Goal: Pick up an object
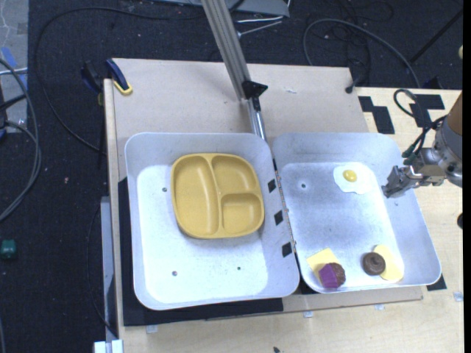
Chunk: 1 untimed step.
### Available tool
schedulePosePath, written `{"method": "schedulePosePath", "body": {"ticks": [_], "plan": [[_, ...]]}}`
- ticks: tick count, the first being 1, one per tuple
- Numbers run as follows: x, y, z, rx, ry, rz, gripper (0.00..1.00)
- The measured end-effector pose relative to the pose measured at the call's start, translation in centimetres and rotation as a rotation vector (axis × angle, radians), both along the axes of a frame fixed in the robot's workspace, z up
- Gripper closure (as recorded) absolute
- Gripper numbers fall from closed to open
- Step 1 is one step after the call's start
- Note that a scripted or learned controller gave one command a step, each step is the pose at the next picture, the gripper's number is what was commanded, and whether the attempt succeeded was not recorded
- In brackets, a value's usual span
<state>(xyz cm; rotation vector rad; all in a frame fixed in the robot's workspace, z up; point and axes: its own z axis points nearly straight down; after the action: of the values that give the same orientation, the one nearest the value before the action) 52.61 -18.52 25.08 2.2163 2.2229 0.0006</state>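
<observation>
The wooden bench (309, 101) carries two shallow white bins side by side. The left bin (147, 271) holds a yellow plate with three compartments (218, 195), which lies flat in the far half of the bin. The right bin (346, 226) holds the small objects. A toy fried egg (351, 178), white with a yellow yolk, lies at the far side, near the right wall. At the near side, a purple round object (332, 274) sits on a yellow flat piece (319, 259), and to the right a brown round object (374, 264) rests against another yellow piece (391, 265).

The gripper (392, 185) is at the right wall of the right bin, just right of the fried egg and apart from it. I cannot tell how its hand stands, because it is too small and dark
</observation>
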Motion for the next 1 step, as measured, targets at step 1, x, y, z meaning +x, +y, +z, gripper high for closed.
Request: {"method": "schedulePosePath", "body": {"ticks": [1], "plan": [[-0.84,4.91,-1.35,0.002,0.004,0.002,1.00]]}}
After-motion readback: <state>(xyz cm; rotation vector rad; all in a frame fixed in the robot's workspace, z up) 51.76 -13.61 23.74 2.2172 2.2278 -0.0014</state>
